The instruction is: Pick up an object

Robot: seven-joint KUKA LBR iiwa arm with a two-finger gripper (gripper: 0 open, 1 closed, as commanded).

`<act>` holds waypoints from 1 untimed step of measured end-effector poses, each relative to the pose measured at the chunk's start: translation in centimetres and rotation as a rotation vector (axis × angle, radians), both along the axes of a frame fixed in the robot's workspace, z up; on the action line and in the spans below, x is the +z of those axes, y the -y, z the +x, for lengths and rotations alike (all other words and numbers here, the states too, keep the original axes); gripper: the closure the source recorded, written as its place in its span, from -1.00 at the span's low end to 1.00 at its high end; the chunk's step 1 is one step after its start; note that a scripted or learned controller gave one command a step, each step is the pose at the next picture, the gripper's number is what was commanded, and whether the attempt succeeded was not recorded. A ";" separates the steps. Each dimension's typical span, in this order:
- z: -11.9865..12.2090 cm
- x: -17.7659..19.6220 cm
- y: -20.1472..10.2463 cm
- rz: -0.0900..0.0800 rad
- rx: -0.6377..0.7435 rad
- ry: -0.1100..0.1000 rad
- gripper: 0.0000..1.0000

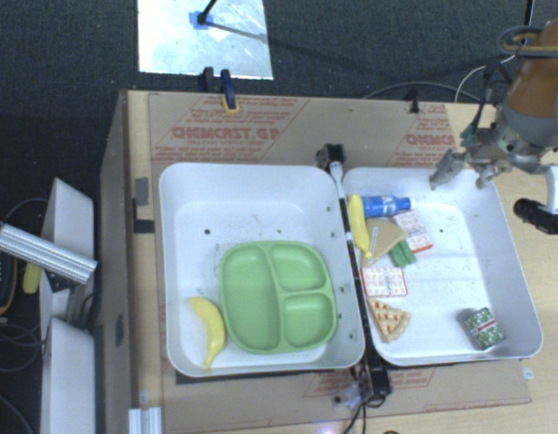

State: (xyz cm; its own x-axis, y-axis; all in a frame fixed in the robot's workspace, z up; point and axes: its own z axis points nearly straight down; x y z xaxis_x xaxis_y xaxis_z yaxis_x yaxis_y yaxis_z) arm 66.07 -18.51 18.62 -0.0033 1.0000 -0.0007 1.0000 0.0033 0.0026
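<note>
My gripper (461, 177) hangs above the far rim of the right bin (509, 269), fingers spread open with nothing between them. Below and left of it, a blue bottle (384, 206) lies next to a yellow banana (355, 225) along the bin's left wall. Near these lie a tan card (385, 238), a small green piece (402, 253), a red-and-white card (384, 282) and a toy pizza slice (390, 320). A small green can (482, 327) rests in the bin's near right corner.
The left bin (184, 242) holds a green divided plate (279, 295) and a second banana (209, 329). A black clamp (333, 157) sits where the bins meet at the back. Cables run behind the right bin.
</note>
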 end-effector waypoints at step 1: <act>-3.9 -1.4 -5.2 0.001 0.002 -0.001 -1.00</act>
State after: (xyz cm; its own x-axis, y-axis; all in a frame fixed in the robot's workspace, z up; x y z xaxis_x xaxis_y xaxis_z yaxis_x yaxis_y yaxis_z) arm 62.16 -13.29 17.23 -0.0051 1.0000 0.0005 1.0000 0.0051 0.0016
